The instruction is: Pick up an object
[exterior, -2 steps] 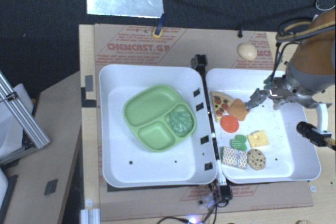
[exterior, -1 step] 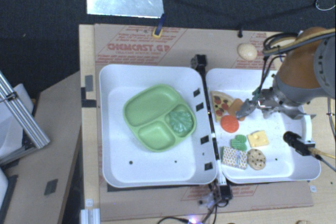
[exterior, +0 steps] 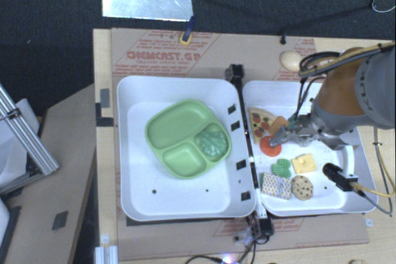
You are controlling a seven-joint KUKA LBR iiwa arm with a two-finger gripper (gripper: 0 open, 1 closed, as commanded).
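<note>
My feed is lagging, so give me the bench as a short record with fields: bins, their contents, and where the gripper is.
left bin: green divided plate with a green leafy piece in one compartment
right bin: pizza slice, red disc, green piece, yellow cheese piece, cookie, patterned square
gripper: low in the right bin, at the pizza slice and red disc
held: nothing visibly
</note>
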